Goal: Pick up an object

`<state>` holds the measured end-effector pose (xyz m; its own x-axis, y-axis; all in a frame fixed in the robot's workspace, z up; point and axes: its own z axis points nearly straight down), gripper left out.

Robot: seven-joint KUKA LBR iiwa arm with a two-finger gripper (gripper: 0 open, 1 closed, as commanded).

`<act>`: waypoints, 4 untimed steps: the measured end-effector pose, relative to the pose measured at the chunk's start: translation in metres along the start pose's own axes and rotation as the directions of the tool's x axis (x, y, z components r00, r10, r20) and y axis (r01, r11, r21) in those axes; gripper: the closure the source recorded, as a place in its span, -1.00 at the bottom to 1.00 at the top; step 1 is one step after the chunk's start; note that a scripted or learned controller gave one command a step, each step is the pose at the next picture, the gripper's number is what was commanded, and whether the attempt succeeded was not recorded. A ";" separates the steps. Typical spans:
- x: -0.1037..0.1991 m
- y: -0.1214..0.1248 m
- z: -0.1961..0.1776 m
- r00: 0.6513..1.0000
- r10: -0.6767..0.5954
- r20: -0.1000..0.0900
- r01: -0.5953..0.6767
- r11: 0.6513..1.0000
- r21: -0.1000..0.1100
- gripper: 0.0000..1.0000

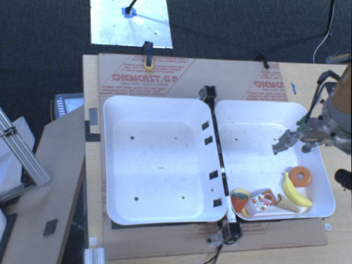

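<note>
Banana (296, 191) below-right of claw (283, 142), apart.

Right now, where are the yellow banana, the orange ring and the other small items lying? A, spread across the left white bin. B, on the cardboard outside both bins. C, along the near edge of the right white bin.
C: the yellow banana and orange ring lie along the right white bin's near edge.

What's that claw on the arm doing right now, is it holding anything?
Gripper: hangs over the right bin, above the bare floor; nothing shows between its tips, and open or shut cannot be told from here.
</note>
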<state>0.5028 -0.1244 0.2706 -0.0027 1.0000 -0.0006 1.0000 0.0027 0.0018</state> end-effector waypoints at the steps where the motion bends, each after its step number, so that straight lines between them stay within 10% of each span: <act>1: -0.087 -0.018 0.022 1.000 0.009 0.002 -0.009 1.000 0.002 -1.00; 2: -0.042 0.031 -0.099 1.000 -0.008 0.004 0.008 1.000 -0.015 -1.00; 3: -0.026 -0.017 -0.253 1.000 -0.003 0.005 0.003 1.000 -0.021 -1.00; 4: 0.019 0.061 -0.265 1.000 -0.008 0.000 0.008 1.000 -0.005 -1.00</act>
<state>0.5632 -0.1053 0.5355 -0.0109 0.9999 -0.0006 0.9999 0.0109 0.0064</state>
